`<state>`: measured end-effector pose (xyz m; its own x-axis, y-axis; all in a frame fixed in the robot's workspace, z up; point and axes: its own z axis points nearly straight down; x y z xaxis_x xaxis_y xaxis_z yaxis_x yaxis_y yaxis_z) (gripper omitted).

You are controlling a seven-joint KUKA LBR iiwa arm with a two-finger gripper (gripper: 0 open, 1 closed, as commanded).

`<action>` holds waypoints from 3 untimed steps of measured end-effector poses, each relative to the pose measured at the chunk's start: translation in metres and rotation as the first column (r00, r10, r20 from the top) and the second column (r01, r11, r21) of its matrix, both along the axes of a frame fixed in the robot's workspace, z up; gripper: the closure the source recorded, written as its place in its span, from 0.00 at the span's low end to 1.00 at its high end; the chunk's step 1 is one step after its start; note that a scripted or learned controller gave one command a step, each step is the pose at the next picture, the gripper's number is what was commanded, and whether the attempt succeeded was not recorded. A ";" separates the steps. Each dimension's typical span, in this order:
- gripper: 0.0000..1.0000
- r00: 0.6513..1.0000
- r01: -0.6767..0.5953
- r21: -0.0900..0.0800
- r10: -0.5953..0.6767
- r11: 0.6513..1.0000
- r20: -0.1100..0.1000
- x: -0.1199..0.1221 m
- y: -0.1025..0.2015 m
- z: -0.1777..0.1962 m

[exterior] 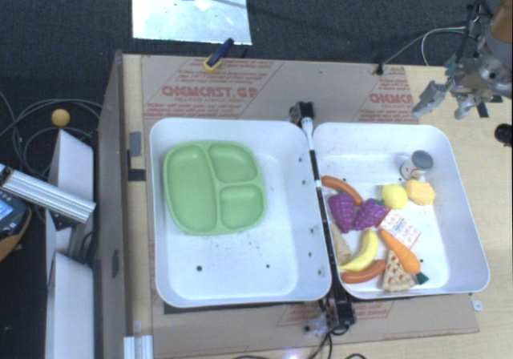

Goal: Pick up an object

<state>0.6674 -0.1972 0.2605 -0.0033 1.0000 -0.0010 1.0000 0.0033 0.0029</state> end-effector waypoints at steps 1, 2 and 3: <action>0.00 1.000 -0.002 0.003 0.002 1.000 -0.005 -0.042 0.057 -0.112; 0.00 1.000 -0.001 0.001 0.001 1.000 -0.003 -0.077 0.103 -0.126; 0.00 1.000 0.001 -0.003 -0.001 1.000 0.012 -0.131 0.089 -0.172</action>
